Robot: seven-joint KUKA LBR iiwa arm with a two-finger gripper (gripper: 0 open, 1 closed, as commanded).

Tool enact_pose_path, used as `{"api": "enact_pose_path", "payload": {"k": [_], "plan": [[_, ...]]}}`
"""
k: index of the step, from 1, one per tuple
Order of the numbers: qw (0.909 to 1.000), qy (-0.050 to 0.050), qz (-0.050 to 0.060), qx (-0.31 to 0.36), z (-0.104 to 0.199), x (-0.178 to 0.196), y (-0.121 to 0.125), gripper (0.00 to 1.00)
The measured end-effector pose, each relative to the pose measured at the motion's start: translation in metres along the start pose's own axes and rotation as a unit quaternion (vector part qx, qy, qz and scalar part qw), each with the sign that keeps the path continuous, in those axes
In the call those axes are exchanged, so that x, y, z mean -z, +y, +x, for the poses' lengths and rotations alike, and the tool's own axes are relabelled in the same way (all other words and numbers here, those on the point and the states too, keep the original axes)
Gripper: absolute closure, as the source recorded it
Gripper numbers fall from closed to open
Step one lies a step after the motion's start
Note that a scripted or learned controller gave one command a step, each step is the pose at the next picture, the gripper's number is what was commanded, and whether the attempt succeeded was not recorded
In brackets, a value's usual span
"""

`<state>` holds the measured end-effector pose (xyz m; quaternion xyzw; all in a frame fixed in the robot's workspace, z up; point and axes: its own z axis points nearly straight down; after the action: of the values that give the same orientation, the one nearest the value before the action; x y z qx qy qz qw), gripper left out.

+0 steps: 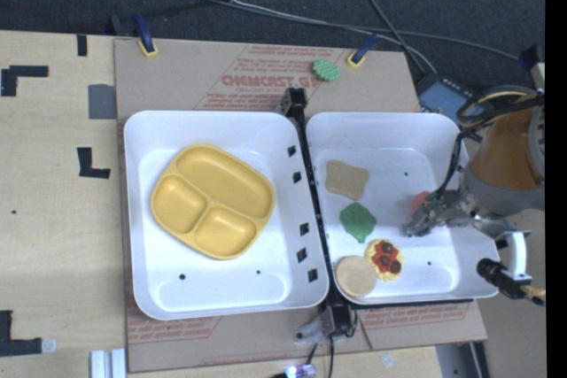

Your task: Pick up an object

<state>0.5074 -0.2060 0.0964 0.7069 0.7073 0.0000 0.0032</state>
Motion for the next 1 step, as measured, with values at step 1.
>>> {"api": "enact_pose_path", "payload": {"k": [1], "plan": [[1.0000,0.001,0.001,0.000,-0.0089,0.0516,-0.0050,1.00]]}}
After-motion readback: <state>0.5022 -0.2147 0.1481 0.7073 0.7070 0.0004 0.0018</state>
